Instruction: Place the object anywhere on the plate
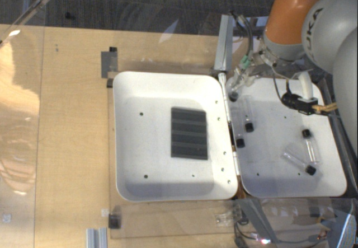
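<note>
We see two white bins: left bin point(128, 129), right bin point(330, 179). Near right corner of right bin: two clear tubes with black caps, near tube point(296, 162), far tube point(309, 145), untouched. Toward bin's left edge: two small black pieces point(240, 143), point(249, 126). Left bin centre: one dark ribbed plate point(189, 132), nothing on it, so we judge task barely begun; grasp and transfer remain. Far: gripper point(239, 80) over right bin's far left corner; grip state, we cannot tell.
</note>
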Tool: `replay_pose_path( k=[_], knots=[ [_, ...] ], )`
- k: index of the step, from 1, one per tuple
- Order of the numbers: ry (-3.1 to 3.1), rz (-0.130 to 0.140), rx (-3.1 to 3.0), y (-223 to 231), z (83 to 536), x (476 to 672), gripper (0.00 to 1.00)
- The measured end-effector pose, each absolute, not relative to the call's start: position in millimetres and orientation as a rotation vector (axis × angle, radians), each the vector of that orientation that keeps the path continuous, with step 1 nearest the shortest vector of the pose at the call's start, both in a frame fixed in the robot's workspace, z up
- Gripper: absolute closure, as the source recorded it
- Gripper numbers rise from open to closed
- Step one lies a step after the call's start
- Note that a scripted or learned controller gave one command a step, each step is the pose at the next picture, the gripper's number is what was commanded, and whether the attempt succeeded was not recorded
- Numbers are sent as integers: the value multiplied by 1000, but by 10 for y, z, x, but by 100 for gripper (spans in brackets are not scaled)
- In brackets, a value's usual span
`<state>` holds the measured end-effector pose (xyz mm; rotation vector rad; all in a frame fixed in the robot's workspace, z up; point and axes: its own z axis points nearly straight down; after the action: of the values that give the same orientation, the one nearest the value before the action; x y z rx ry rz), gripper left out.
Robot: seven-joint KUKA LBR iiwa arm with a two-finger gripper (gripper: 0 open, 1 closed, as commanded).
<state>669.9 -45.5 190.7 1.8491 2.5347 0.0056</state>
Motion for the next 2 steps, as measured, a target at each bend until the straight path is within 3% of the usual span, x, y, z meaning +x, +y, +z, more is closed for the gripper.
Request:
replay_pose_path(
  k=[1,2],
  knots=[
    [2757,7,1496,121,1866,6020,100],
    [2320,7,2113,690,1854,6545,100]
  ],
)
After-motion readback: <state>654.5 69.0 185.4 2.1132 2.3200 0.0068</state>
